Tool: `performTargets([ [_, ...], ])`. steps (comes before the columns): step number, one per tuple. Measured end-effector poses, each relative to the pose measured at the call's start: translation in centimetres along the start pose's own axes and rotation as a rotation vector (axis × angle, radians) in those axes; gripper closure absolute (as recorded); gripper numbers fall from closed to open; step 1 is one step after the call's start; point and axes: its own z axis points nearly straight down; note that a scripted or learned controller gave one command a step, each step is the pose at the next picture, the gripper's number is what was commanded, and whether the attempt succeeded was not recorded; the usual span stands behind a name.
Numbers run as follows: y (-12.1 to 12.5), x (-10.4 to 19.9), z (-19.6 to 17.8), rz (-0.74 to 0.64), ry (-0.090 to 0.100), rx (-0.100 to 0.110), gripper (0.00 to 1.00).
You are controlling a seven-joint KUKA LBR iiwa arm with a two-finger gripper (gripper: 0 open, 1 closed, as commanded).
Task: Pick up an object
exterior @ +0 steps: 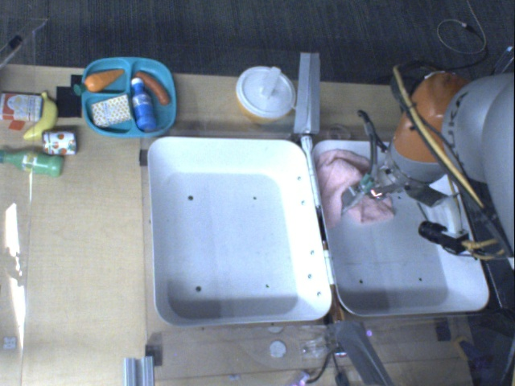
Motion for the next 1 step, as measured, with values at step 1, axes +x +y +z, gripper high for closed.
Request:
performTargets([
  [1,-2.1,1.14,-0.09,-0.048,-0.002,-0.002,0.0],
])
